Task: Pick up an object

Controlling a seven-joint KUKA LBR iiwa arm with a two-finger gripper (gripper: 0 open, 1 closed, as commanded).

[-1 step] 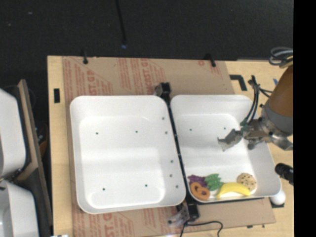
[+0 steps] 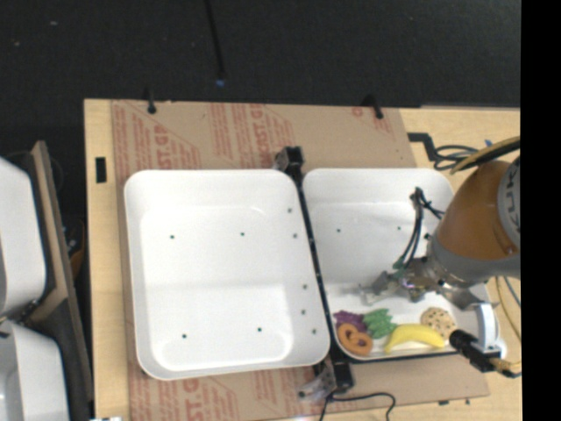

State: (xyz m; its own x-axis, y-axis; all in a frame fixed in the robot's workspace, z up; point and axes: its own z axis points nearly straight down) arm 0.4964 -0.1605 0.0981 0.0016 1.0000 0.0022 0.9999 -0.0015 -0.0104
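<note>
The grey arm w/ orange band (image 2: 478,226) hung over the right shallow white plastic bin (image 2: 368,202), its tool (image 2: 390,283) low inside, just above the toys. Couldn't tell how far the tool was parted, or if it had anything. Along that bin's near wall lay a yellow plastic banana (image 2: 412,337), green leafy toy (image 2: 379,322), purple grape bunch (image 2: 348,319), orange ring-shaped donut (image 2: 355,340), and tan round cookie (image 2: 436,320) beside the banana.
</note>
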